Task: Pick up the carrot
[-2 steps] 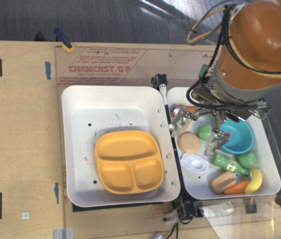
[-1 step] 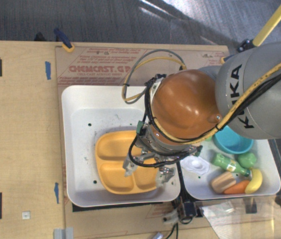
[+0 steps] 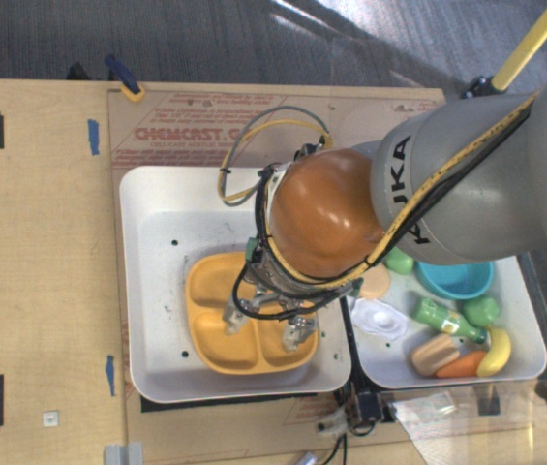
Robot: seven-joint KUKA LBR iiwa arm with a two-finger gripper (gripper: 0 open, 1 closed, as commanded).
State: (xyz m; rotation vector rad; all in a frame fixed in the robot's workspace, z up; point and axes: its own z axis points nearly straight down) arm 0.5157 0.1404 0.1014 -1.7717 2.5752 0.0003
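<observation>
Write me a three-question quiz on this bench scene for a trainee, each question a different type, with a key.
1. True or false: the carrot lies in the same bin as the yellow divided tray.
2. Multiple choice: the end effector hangs over (A) the blue bowl, (B) the yellow divided tray, (C) the bare cardboard.
3. Fill in: the banana lies at the carrot's ____ side in the camera view.

Key: 1 false, the carrot is in the right bin and the tray in the left bin; 2 B; 3 right.
</observation>
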